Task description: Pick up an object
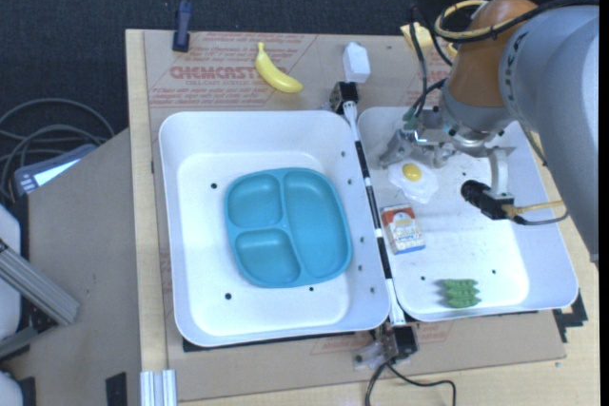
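Beside the left bin (190,233) on the bench (219,62), the gripper (419,147) hangs over the right bin (495,252), fingers apart, with the toy egg (411,174) just beneath them. Closing may miss: the egg lies flat, offering little edge.

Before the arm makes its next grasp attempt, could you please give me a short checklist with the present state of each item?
1. Pincer is over the right bin: ok.
2. A target lies close by: ok, the toy fried egg sits right beside the pincer.
3. Pincer is centred exactly above the egg: cannot tell from this slanted view.
4. Egg is apart from the small carton: ok, bare bin floor shows between them.
5. Green toy is out of the way: ok, it lies near the bin's front edge.
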### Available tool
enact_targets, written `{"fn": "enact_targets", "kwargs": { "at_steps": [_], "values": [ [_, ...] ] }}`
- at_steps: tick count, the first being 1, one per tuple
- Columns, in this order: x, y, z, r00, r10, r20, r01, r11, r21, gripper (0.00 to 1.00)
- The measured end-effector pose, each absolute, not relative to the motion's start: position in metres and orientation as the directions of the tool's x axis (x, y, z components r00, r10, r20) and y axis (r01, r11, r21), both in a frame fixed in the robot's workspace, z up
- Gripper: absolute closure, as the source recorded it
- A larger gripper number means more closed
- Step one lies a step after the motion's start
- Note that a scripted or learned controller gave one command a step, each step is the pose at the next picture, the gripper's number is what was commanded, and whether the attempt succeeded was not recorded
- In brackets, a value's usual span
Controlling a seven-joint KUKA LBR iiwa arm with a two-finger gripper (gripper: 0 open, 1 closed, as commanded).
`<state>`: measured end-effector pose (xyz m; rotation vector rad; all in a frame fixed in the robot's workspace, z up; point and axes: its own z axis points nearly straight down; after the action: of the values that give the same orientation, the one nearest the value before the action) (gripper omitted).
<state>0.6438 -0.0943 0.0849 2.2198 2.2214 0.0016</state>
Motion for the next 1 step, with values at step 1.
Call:
{"fn": "enact_targets", "kwargs": {
  "at_steps": [1],
  "values": [
    [0.6350, -0.0974, 0.0846, 0.000, 1.000, 0.000, 1.000, 0.000, -0.002, 0.00]
  ]
}}
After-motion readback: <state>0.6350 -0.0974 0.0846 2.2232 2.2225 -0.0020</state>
